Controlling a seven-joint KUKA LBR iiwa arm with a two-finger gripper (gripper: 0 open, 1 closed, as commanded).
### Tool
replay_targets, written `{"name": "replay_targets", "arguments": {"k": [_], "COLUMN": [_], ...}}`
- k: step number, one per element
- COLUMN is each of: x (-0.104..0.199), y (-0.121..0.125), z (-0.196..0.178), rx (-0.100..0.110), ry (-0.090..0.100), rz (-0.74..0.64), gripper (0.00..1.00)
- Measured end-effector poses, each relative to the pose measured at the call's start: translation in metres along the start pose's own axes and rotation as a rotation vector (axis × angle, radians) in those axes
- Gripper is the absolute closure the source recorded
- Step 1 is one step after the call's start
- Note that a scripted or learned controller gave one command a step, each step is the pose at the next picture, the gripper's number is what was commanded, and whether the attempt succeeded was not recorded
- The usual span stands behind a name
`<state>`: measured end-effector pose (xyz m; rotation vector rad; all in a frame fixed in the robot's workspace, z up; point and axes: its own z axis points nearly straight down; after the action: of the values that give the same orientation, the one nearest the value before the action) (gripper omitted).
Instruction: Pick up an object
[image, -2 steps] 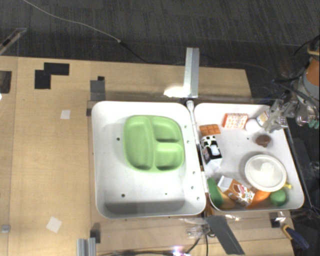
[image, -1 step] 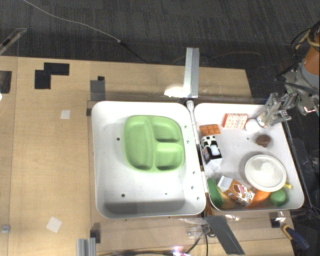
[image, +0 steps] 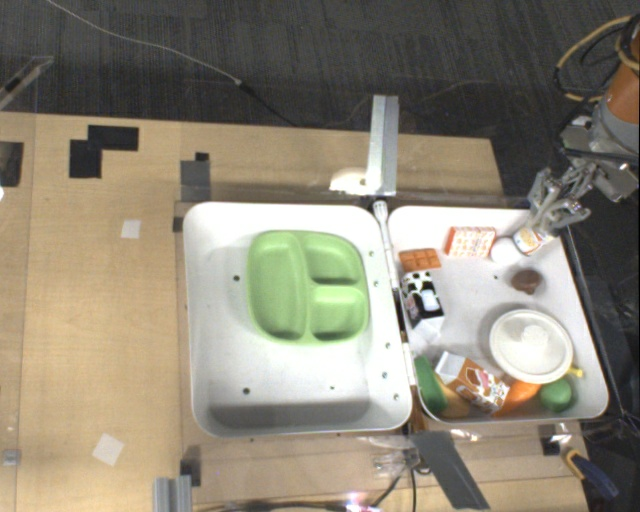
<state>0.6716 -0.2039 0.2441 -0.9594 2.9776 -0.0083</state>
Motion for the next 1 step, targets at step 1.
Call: {"name": "replay_targets", "arguments": {"k": [1], "x": [0.0312], "y": [0.0214], "z": [0.0340], "rx": [-0.006], "ry": [0.003], "rz": [-0.418], "gripper": [1.00]}}
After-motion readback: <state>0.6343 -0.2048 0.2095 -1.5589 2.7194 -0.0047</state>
